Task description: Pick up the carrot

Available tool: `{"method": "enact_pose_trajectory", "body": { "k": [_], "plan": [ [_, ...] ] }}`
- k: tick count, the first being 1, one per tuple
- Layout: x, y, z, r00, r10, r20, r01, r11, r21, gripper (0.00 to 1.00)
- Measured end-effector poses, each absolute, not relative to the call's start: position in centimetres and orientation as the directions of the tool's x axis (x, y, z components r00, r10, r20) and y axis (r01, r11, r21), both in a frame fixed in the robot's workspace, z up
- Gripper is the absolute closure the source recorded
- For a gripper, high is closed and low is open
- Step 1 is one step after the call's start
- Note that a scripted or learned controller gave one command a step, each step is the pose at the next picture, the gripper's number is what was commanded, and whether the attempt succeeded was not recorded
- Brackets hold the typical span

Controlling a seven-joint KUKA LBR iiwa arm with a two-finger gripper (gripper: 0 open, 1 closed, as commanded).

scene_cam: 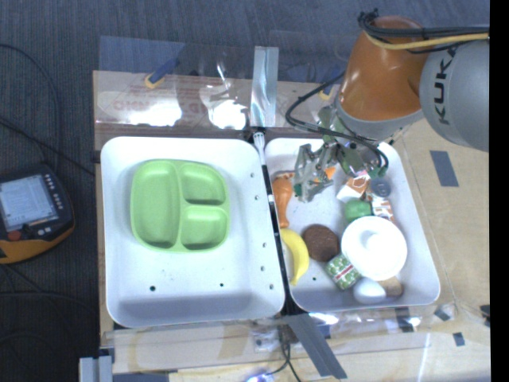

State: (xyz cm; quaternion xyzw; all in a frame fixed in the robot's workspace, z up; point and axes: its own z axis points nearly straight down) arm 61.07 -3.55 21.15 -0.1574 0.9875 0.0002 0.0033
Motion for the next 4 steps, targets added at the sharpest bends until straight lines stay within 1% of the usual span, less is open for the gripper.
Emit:
{"method": "enact_pose_trajectory", "body": {
  "k": [1, 2, 3, 4],
  "plan": [
    [58.0, -6.4, 21.6, -0.953, -0.302, 0.0, -0.302, 0.953, 0.001, 1.0],
    [51.9, -6.2, 24.5, -0.759, -0.651, -0.001, -0.651, 0.759, 0.002, 1.0],
    [50.8, -4.1, 25.9, -0.574, -0.819, -0.003, -0.819, 0.574, 0.002, 1.0],
    [52.4, -3.5, 26.3, -0.301, -0.954, -0.004, -0.954, 0.301, 0.004, 1.0]
  ]
}}
